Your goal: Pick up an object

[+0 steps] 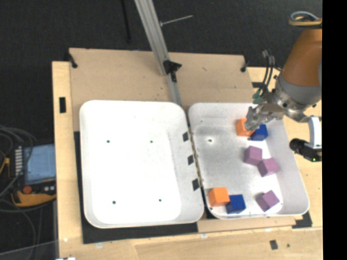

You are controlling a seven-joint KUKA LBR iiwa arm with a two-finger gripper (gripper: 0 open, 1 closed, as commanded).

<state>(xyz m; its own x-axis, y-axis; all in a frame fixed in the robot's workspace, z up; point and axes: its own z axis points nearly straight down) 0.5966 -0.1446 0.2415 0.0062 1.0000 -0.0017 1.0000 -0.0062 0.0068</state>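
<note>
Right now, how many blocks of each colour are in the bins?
Orange: 2
Blue: 2
Purple: 3
Total: 7, all in the right bin.

My bench [146,64] is a pale wooden board, and two shallow white bins sit on it side by side. The right bin [217,161] lies directly under my claw [254,121], its floor scuffed grey. The left bin [135,161] is well away from my claw, on the far side of the right one, and the two bins touch along their inner edges. A slanted metal pole [154,34] meets the board behind the bins, off to the side of my claw. Bare wood shows as a border all around both bins.
</note>
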